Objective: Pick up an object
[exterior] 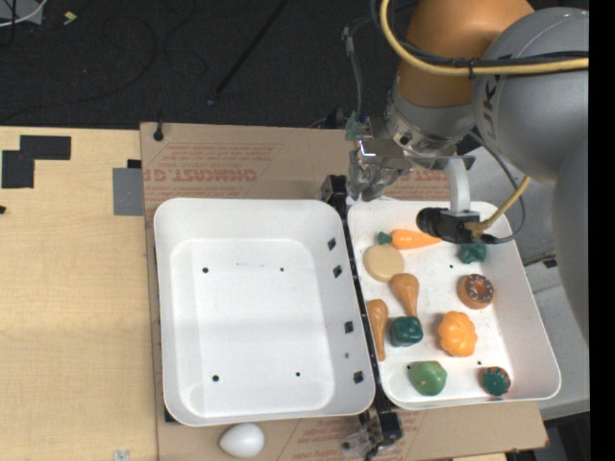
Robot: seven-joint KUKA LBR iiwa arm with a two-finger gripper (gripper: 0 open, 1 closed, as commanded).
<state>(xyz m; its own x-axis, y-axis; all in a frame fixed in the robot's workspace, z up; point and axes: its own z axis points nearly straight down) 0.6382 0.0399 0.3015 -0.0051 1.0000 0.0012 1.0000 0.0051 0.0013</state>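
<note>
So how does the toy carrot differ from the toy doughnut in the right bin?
The carrot is long, tapered and bright orange with a green tip, lying on its side near the bin's far end. The doughnut is round, brown and speckled with a centre hole, lying flat closer to the bin's right wall. The carrot reads longer; the doughnut wider. Both rest on the floor of the right bin, neither held.

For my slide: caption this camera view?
Gripper poised above the right bin's rim, toy foods below.
</note>
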